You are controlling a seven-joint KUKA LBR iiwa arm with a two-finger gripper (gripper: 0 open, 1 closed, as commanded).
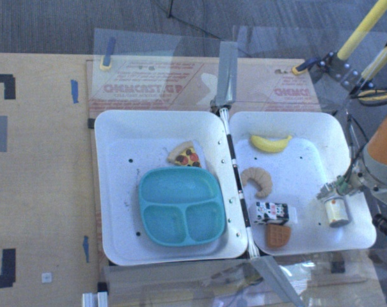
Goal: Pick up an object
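Seen from the fixed overhead camera, two shallow white bins sit side by side on a wooden bench. The left bin (pixel 113 139) carries a teal divided plate (pixel 181 206) lying flat across its lower half, with a toy pizza slice (pixel 185 155) just beyond the plate's far rim.

The right bin (pixel 308 238) holds the loose toys spread apart on its floor, probably so that a two-finger grasp can reach each one alone: a banana (pixel 270 142) near the far wall, a croissant (pixel 258 180) near the divider, a small black-and-white carton (pixel 272 213) below it, and an orange waffle-like piece (pixel 277 236) at the near edge, just beside the carton.

The arm enters from the right at a low slant, its orange band (pixel 380 147) showing at the frame's edge, and the gripper (pixel 334 192) is down inside the right bin close to its right wall. Directly under the gripper lies a small cream-coloured cylinder (pixel 336 212), seemingly the object being tried for. Whether the jaws are spread or closed cannot be told at this size, nor whether they touch the cylinder; it appears to rest on the bin floor.
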